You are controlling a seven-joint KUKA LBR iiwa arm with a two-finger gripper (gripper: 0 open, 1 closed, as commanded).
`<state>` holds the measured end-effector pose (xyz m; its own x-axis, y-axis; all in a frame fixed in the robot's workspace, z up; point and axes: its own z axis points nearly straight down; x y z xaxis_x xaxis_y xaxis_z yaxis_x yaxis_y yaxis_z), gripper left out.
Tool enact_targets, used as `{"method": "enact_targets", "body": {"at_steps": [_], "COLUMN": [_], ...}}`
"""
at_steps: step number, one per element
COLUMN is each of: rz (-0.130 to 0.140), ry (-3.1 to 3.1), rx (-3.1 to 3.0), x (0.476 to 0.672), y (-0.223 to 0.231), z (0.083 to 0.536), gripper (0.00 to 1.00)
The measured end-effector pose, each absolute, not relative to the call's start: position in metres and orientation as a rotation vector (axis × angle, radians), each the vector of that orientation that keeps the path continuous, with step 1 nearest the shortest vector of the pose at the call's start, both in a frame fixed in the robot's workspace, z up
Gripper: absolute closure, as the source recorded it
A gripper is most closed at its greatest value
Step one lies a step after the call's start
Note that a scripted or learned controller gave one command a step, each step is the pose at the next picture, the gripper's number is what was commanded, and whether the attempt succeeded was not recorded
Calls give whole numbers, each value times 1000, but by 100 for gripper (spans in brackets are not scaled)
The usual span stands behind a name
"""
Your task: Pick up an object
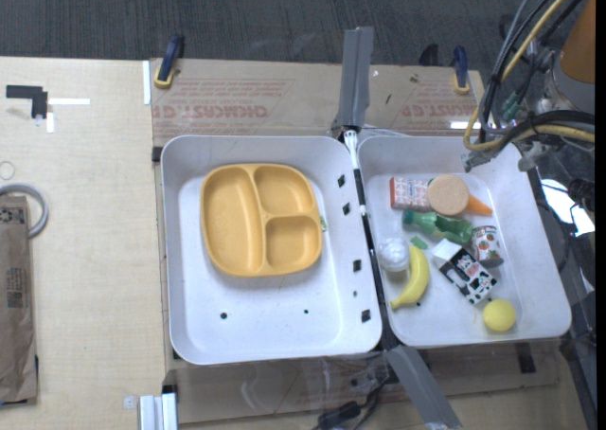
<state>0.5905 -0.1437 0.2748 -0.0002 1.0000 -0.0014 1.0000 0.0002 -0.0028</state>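
Observation:
The right bin [544,258] holds several small objects. A banana [413,277] lies near its front left, with a white ball [393,252] just above it. A yellow lemon [499,315] sits at the front right. A round tan disc [448,196] lies at the back, beside a red and white box [409,193] and an orange carrot tip [479,204]. A green bottle-like item [437,223] lies across the middle. A black and white patterned box [468,274] and a small printed can [487,243] lie to the right. The arm [578,59] stands at the upper right with cables.
The left bin [180,277] holds a yellow divided plate [261,220]. A grey divider bar [356,78] runs between the bins at the back. Cardboard [246,101] lies behind the bins. A brown paper bag [16,295] lies on the bench at far left.

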Motion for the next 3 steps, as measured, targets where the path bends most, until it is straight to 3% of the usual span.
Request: {"method": "enact_targets", "body": {"at_steps": [1,2,3], "rz": [4,-4,1], "ry": [-2297,-2523,-2525], "rx": [-2142,-1868,-1871], "x": [532,640,640], "y": [-185,-218,-220], "z": [161,96,107], "gripper": [0,0,100]}}
